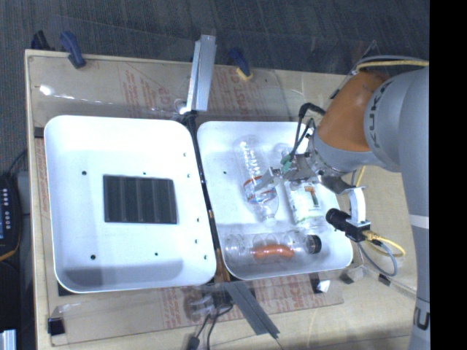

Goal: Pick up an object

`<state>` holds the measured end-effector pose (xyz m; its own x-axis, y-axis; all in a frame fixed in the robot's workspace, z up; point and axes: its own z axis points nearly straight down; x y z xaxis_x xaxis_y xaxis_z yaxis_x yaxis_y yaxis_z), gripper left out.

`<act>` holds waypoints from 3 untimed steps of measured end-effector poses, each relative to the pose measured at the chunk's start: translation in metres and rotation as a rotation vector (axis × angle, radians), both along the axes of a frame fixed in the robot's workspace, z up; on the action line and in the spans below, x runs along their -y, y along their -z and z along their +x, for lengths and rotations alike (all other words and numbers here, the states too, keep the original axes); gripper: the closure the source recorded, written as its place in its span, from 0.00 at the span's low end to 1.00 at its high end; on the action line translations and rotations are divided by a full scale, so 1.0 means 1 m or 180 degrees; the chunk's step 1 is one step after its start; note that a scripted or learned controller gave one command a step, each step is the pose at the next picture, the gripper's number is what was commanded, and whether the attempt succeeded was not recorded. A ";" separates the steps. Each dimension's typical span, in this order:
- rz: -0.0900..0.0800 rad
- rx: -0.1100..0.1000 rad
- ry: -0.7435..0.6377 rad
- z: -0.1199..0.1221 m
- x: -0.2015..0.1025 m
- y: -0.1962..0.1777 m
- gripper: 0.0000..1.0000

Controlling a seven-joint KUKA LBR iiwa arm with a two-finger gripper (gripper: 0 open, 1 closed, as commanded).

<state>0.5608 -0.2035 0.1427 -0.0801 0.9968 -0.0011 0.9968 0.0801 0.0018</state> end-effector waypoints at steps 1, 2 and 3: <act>0.0007 -0.0023 0.1084 -0.006 -0.035 -0.005 0.00; 0.0010 -0.0027 0.0776 0.014 -0.030 0.052 0.00; 0.0009 -0.0020 0.0251 -0.015 -0.029 0.004 0.00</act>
<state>0.5454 -0.1742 0.1382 -0.0012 1.0000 0.0020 1.0000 0.0012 -0.0043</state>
